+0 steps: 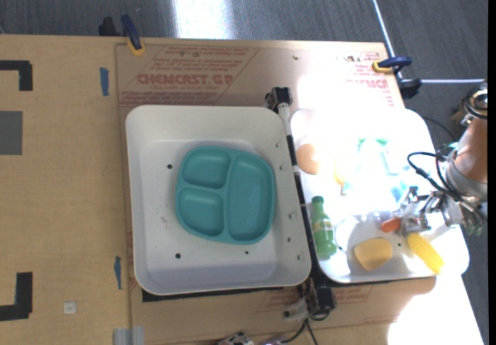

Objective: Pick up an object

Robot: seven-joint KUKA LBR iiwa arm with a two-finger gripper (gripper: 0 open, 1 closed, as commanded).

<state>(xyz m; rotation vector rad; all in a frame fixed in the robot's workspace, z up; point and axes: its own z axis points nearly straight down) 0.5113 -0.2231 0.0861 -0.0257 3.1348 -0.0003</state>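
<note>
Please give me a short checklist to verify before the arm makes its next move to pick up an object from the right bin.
1. Hand is over the right white bin: ok.
2. Something gripped in the hand: cannot tell, glare and clutter.
3. Yellow rounded block lies free, apart from the green plastic bottle: ok.
4. Yellow banana-like piece sits just below the hand: ok.
5. Upper half of the right bin readable: not ok, washed out by sunlight.
6. Teal divided plate rests in the left white bin: ok.
</note>
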